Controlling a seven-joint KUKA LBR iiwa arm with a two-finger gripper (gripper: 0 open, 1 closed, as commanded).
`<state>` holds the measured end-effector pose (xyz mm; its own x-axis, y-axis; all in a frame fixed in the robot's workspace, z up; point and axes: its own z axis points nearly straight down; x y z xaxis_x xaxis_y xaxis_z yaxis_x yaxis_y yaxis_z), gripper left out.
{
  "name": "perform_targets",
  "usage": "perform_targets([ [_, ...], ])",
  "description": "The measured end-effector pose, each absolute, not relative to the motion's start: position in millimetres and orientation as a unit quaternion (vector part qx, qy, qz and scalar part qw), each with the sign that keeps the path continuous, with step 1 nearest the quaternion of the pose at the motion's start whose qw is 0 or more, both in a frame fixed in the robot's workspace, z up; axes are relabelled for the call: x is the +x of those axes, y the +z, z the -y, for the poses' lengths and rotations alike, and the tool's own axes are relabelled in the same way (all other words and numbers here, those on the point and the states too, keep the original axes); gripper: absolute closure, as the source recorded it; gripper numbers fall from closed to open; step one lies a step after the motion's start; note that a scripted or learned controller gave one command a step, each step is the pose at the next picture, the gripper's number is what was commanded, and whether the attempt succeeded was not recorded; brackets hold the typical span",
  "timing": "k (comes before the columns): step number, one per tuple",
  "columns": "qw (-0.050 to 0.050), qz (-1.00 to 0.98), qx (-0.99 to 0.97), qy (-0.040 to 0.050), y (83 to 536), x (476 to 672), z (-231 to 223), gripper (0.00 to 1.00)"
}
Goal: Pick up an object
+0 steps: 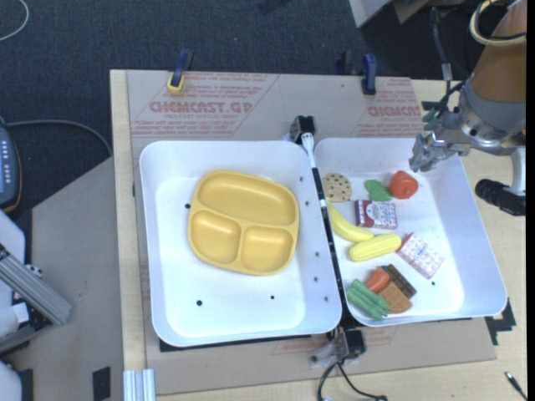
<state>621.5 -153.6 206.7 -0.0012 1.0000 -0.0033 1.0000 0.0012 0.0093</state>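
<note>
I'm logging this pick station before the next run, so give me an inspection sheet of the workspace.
Surface: board bench bearing left bin and right bin.
Job's things: right bin holds cookie, tomato, red carton, banana, corn, wrapped candy, green pods.
Clutter: yellow divided tray in left bin.
Grippers: pincer above the right bin's far edge, near the tomato.
Cables: one at bench front.
Surroundings: dark carpet.
</note>
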Motion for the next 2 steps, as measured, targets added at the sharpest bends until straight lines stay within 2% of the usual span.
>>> perform_targets([
  [1, 0.003, -0.707, 0.707, 0.0013, 227, 622.7, 154, 1.0],
  [2, -0.001, -0.709, 0.705, 0.0005, 235, 615.9, 104, 1.0],
])
